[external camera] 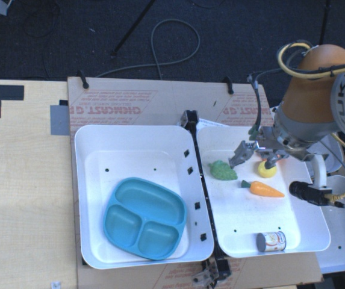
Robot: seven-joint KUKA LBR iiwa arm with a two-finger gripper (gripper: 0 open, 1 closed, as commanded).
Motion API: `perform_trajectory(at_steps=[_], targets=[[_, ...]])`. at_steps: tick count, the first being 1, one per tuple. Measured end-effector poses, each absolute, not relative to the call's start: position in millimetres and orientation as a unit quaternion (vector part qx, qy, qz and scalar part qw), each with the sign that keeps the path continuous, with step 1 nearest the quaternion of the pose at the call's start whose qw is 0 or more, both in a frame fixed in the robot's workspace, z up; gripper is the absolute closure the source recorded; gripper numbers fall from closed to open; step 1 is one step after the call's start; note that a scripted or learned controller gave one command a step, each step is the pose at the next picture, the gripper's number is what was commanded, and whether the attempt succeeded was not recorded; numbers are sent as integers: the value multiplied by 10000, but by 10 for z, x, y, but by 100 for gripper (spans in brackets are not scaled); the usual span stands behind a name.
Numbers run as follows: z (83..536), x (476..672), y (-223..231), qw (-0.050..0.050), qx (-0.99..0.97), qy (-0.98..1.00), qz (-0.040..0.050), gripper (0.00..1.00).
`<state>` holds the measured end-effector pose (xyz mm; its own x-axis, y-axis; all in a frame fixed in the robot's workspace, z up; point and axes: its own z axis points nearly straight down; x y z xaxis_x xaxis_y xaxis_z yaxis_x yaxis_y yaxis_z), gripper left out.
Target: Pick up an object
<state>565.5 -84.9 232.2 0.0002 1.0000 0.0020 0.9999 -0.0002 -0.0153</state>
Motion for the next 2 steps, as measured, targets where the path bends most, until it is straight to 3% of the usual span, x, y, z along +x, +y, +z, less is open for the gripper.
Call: perform_trajectory(at_steps=[1,2], targets=[[2381,5678,-851,18,-7067,-7075,11,0],[1943,5659,-853,34,-7069,-7073,27,0]])
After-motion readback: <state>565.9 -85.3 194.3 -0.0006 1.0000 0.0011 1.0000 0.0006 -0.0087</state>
